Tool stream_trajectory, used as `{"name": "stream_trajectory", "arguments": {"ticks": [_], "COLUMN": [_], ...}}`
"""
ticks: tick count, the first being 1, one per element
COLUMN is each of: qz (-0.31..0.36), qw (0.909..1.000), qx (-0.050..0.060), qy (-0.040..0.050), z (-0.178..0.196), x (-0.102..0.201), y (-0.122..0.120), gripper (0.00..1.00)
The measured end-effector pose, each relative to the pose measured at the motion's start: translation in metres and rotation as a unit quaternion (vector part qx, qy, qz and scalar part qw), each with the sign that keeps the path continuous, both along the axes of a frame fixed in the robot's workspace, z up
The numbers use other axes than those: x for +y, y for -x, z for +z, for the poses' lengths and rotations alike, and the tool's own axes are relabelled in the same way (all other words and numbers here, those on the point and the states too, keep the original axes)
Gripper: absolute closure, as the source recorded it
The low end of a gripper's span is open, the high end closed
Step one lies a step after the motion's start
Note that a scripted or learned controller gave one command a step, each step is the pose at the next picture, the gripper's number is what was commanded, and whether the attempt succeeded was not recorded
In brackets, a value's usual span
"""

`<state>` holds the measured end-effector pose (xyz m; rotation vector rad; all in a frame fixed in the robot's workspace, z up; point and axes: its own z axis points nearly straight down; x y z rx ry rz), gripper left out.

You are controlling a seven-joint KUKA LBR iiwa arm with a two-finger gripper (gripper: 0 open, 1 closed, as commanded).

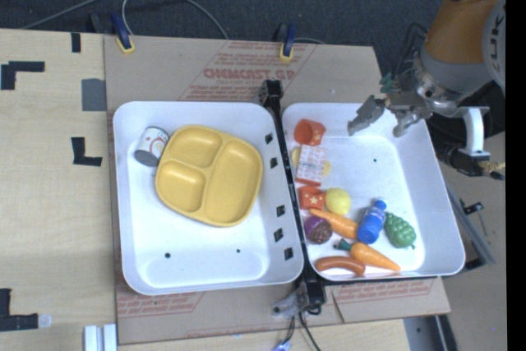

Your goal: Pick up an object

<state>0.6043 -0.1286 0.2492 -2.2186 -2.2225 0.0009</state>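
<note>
Landmark: blue bottle point(371, 222), upright-tilted in the right bin point(411, 168), white cap, smooth plastic.
Writing: red lettering on the cardboard sheet point(246, 70) under both bins, above the bottle; too blurred to read surely.
Carrot point(371, 256): orange, tapered, just below the bottle.
Green bumpy fruit point(400, 230): pebbled surface, just right of the bottle.
Lemon point(338, 200): yellow, rounded, just left of the bottle.
Red-and-white packet point(310, 164): flat, printed, print illegible, up-left of the bottle.
Red cup point(309, 131): above the packet.
Gripper point(384, 120): fingers spread apart, nothing between them, well above the bottle, over bare bin floor.
Yellow tray point(209, 174): three-compartment, glossy, in the left bin point(148, 259), far left of the bottle.
Tin can point(150, 146): on its side, touching the tray's left edge.
</note>
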Motion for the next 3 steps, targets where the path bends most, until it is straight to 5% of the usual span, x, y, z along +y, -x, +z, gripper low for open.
{"name": "stream_trajectory", "arguments": {"ticks": [1,2,3], "qz": [0.000,0.000,0.000], "qw": [1.0000,1.0000,1.0000], "qx": [0.001,-0.001,-0.001], "qy": [-0.0001,0.0009,0.0011], "z": [-0.067,-0.164,-0.153], "x": [0.045,0.027,0.027], "y": [-0.063,-0.064,-0.065], "gripper": [0.00,0.00,1.00]}}
